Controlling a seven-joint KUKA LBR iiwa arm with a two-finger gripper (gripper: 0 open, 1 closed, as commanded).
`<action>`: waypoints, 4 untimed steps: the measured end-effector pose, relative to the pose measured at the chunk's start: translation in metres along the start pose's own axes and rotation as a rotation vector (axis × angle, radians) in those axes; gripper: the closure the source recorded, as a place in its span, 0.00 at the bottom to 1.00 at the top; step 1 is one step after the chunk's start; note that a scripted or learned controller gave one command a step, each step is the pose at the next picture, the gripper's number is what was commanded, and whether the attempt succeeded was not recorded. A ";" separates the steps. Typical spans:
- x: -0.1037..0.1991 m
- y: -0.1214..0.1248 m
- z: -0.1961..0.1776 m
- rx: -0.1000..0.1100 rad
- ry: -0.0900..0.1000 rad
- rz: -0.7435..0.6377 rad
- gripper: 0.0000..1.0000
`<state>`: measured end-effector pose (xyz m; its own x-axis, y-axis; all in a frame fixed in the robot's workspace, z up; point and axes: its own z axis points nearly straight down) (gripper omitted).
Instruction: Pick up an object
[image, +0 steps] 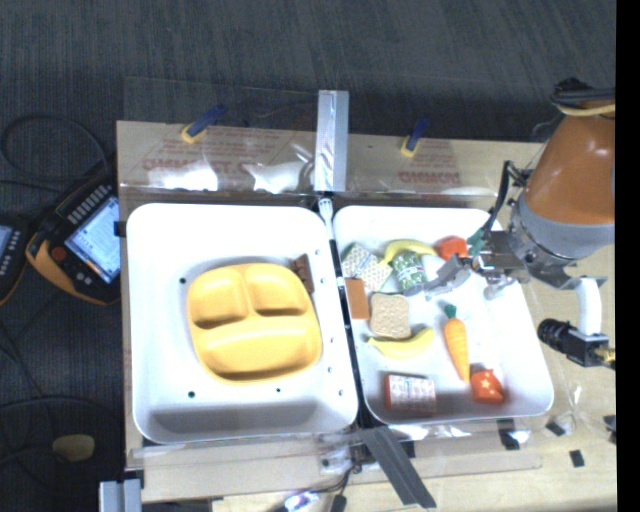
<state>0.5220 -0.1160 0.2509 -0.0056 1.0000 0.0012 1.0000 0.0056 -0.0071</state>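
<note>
The right bin (530, 350) holds several toy foods: a carrot (456, 345), a slice of bread (390, 316), a yellow banana (406, 346) below it, a second banana (404, 248) at the back, a green can (407, 270), a red tomato (452, 246), a red carton (487, 385) and a red-and-white can (410, 392). My gripper (468, 284) hangs over the upper right part of this bin, just above the carrot's green top and right of the green can. Its fingers stand apart, open, with only white bin floor between them.
The left bin (150, 300) carries a yellow divided tray (255, 320) and a small brown piece (302, 269) by the divider. A checkered block (362, 264) and an orange-brown block (355, 297) lie along the right bin's left wall. A handheld controller (85, 240) sits off the bench at left.
</note>
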 end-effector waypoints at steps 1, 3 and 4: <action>-0.028 0.004 0.129 -0.018 -0.006 -0.013 0.00; -0.083 -0.007 0.153 -0.016 -0.003 -0.357 1.00; -0.046 0.019 0.057 -0.001 -0.001 0.037 1.00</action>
